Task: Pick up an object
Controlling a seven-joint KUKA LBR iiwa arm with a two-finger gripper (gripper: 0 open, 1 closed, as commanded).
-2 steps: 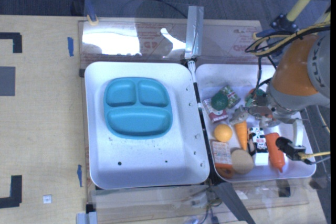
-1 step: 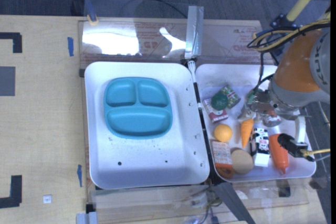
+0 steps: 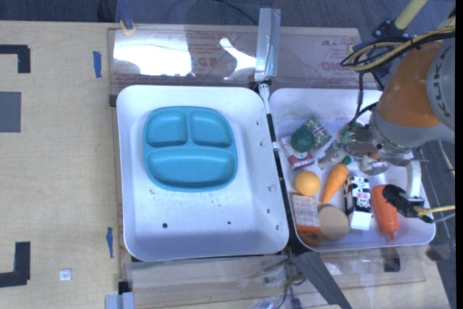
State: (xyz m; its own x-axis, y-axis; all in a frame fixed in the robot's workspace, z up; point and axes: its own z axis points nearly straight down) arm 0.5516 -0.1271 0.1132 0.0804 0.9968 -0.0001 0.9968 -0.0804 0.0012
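Hovering over glossy plastic toys in the right bin (image 3: 427,231), the hand (image 3: 365,150); grip state unclear.

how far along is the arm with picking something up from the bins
Nothing looks done yet: the orange ball, toy carrot and beige egg all lie in the right bin. In hand: the arm is over that bin. Left: grasping and lifting one item.

Arm (image 3: 423,94) hides right bin's (image 3: 318,99) far corner
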